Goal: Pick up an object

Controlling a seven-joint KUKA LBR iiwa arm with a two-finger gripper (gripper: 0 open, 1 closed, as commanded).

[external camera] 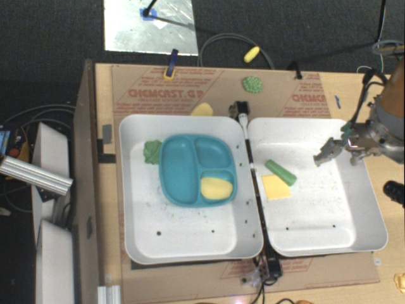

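Seen from above: small green cylinder of soft-looking plastic point(280, 172) lay in the right white bin point(354, 233), touching a flat yellow wedge point(276, 187). Judged light, smooth, apt to roll; best pinched across its middle. Tool point(340, 149) hung over the same bin, well apart, fingers seemingly spread and holding nothing.
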